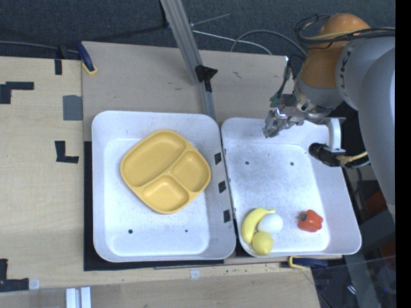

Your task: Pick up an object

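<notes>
Over the far rim of the right bin (334,191) hangs the gripper (275,126), its fingers pointing down with nothing visible between them; whether they are spread or pressed together I cannot tell at this size. Nothing has been picked up yet, by the look of it.

From the overhead camera, the things to choose from sit well apart from the gripper, along the near edge of that bin: a banana (254,219) curled against a white egg (271,223), a lemon (262,242) touching both just below, and a red pepper (310,221) alone to the right. The left bin (109,172) holds a yellow divided plate (166,171).

The risk lies in that tight cluster. Coming down on it, the fingers would likely land on two things at once or wedge one aside; the egg and lemon are round and may roll out of a pinch. All of them lie close to the bin wall, so a finger could strike the rim. The pepper, standing clear, looks the safer target.
</notes>
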You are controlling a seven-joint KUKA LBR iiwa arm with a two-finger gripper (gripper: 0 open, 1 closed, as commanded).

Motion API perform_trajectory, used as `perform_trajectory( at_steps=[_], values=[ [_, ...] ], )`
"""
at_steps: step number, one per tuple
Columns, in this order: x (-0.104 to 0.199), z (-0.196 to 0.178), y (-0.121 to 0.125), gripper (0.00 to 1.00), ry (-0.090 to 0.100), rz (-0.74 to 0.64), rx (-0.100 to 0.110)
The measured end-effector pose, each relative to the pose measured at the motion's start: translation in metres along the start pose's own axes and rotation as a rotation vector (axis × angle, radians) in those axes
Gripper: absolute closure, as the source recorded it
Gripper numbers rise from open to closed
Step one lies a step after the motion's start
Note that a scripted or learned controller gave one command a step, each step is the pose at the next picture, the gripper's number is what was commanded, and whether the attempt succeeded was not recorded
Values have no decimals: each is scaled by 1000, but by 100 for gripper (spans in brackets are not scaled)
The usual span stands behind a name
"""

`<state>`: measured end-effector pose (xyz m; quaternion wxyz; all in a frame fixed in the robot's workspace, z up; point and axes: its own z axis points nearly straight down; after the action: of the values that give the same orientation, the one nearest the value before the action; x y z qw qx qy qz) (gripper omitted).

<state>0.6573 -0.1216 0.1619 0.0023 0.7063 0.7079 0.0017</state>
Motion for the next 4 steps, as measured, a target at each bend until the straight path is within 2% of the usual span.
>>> perform_trajectory(
  at_steps=[1, 2, 3, 4],
  values=[
    [-9, -55, -1, 100, -1, 0, 1],
    [-9, -69, 0, 100, 1, 0, 4],
    [44, -72, 9, 100, 2, -4, 6],
    [101, -80, 6, 100, 3, -5, 6]
  ],
)
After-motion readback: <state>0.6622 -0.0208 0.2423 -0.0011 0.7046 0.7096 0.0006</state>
